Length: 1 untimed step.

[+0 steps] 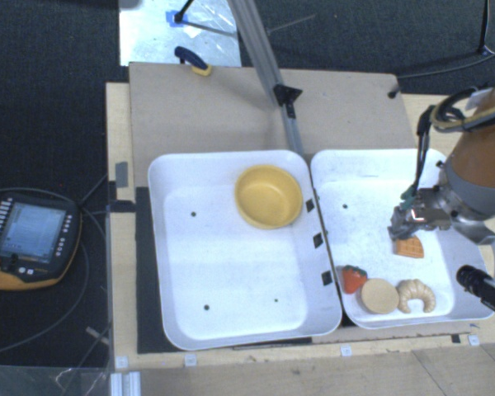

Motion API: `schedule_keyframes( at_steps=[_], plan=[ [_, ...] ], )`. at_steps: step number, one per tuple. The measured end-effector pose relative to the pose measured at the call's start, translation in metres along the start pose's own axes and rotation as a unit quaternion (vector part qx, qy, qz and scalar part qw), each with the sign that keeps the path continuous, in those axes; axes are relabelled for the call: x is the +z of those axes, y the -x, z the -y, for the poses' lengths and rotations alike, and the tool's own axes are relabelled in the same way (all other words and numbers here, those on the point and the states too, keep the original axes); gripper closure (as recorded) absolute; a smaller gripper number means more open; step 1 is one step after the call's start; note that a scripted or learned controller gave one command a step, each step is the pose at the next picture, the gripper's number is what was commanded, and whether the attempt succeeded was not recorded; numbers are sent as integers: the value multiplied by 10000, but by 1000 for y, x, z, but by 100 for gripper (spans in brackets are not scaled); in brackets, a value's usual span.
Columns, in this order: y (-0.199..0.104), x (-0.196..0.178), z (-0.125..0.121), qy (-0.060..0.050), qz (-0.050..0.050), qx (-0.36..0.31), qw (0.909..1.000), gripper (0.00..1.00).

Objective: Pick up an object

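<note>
While the arm [478, 151] leans in from the right, its gripper [408, 223] hangs low over the right bin [371, 172], and from where I stand I cannot tell how its jaws are set, since the dark head hides them. Farthest left of the jaws, off the bench on the dark floor, lies a hand-held control pad [26, 242] with a lit screen and an orange underside. Nearer, the left bin [181, 304] holds a yellow bowl [269, 196], upright in its upper right corner, well to the left of the jaws and a little above them. A thin metal pole [264, 52] slants down across the cardboard board toward the seam between the two bins. Inside the right bin, down and to the left of the jaws, a small red tomato-like piece [352, 279] rests near the lower left corner, with a round tan bun [379, 296] just beside it and a pale croissant [417, 295] touching the bun's right side. Just below the jaws, almost under them, sits an orange wedge [410, 248], lying on the bin floor and not lifted.
</note>
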<state>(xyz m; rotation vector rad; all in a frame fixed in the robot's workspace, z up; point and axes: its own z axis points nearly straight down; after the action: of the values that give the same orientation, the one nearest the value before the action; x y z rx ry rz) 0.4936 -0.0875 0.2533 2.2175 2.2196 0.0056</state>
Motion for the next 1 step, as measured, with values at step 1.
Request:
schedule_keyframes(
  at_steps=[1],
  plan=[
    [-58, 12, -7, -26, -6, -21, 10000, 100]
  ],
)
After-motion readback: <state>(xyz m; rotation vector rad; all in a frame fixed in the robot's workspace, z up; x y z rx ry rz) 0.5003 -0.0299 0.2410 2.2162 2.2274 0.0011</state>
